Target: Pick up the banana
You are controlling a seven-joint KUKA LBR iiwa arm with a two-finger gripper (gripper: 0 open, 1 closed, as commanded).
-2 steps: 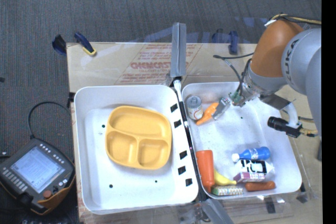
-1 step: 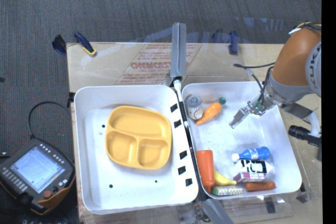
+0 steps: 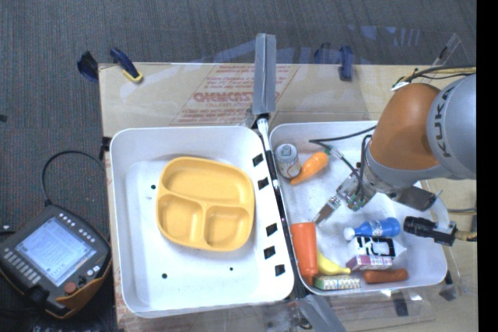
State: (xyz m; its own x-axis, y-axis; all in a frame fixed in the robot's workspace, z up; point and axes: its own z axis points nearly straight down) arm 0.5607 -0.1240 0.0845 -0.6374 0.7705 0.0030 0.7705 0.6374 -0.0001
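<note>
The banana point(image 3: 332, 266) is a small yellow piece low in the right bin point(image 3: 432, 264), near its front wall, partly tucked beside an orange cylinder point(image 3: 305, 247). My gripper point(image 3: 330, 208) hangs over the middle of the right bin, angled down and to the left. It is above and apart from the banana, with nothing visibly held. The grey arm with its orange band point(image 3: 408, 128) reaches in from the right.
Around the banana lie a blue bottle point(image 3: 375, 228), a black-and-white box point(image 3: 375, 249), a red sausage point(image 3: 385, 275) and a striped packet point(image 3: 338, 284). A carrot point(image 3: 310, 167) and a small can point(image 3: 286, 155) sit at the back. The left bin point(image 3: 132, 245) holds a yellow divided plate point(image 3: 206, 203).
</note>
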